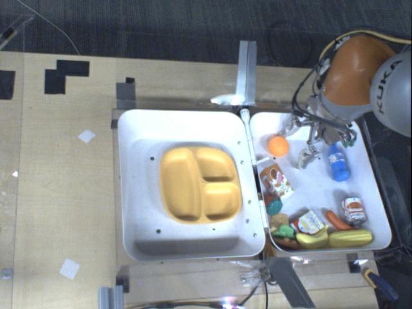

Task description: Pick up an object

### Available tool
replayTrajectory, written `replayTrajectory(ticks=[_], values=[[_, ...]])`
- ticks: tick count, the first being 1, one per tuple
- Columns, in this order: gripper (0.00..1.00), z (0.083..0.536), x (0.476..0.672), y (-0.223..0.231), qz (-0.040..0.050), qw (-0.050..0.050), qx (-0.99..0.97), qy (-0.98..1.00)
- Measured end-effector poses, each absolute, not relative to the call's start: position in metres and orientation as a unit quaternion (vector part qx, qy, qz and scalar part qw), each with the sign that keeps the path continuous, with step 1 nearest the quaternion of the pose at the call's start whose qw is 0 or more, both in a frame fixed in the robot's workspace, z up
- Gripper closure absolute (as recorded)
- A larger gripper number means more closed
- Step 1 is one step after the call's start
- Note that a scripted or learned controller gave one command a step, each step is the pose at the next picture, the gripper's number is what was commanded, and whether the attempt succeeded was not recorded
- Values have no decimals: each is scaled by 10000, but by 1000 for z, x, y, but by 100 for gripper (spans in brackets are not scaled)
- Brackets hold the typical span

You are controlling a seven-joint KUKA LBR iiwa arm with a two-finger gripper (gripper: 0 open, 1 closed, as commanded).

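- The wooden desk (58,192) is carrying two white bins side by side, touching along the middle.
- The left bin (138,237) is holding just a yellow divided tray (199,184), sitting about in its center.
- The right bin (376,227) is where all the pickable stuff is lying. An orange ball (278,146) is sitting toward the far left, with a snack packet (275,181) just nearer than it and a small teal thing (274,206) below that.
- Along the near edge a yellow banana (311,239) and a yellow-green corn-like piece (350,238) are lying end to end, with a small wrapped item (311,221), a red-orange carrot-looking piece (337,221) and a little can (353,210) just behind them.
- A blue bottle (338,163) is lying toward the far right.
- The gripper (309,158) is hanging over the far part of the right bin, between the ball and the bottle. Nothing is sitting between the jaws as far as I'm seeing, and honestly I can't tell how far apart they are.
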State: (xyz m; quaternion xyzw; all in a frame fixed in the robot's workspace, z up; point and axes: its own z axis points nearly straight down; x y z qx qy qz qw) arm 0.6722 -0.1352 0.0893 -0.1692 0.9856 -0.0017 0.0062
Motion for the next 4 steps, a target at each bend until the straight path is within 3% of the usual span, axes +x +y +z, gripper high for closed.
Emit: replayTrajectory(ticks=[1,2,3,4], values=[[0,97,671,-208,-21,66,-1133,9935],[0,89,669,-106,11,-9,-111,9999],[0,153,651,-84,-7,72,-1223,9925],[0,152,650,-84,-3,59,-1223,9925]])
